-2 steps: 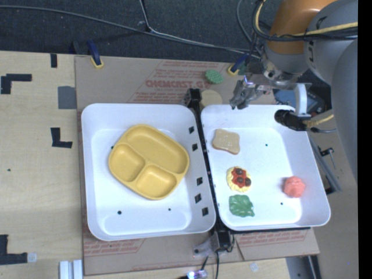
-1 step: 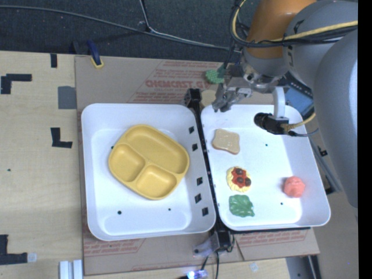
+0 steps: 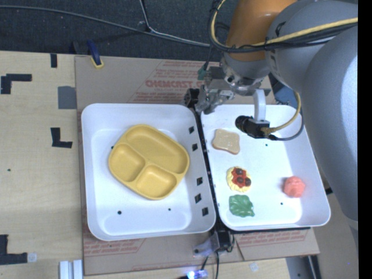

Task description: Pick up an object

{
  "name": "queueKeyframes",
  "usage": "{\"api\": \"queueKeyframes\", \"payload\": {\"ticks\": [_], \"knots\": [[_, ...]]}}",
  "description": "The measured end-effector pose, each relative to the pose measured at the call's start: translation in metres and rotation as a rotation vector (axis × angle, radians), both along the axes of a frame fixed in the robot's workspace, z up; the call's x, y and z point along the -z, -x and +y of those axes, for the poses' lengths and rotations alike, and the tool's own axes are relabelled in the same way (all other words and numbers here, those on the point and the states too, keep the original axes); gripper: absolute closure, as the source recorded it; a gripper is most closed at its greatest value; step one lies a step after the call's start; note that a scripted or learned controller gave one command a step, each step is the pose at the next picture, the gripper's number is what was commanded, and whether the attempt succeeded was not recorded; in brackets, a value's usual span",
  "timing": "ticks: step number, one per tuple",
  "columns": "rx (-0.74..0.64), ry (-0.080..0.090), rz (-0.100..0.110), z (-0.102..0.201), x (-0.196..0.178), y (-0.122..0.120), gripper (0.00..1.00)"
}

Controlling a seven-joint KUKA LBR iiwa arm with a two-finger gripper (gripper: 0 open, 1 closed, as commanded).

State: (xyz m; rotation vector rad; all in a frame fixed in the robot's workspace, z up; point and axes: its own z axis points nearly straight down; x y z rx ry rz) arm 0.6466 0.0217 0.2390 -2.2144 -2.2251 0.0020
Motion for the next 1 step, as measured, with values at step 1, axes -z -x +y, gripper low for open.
{"api": "queueKeyframes", "payload": {"ticks": [1], "knots": [[0.0, 0.0, 0.0, 0.0539, -0.0047, 0.011, 1.0]]}}
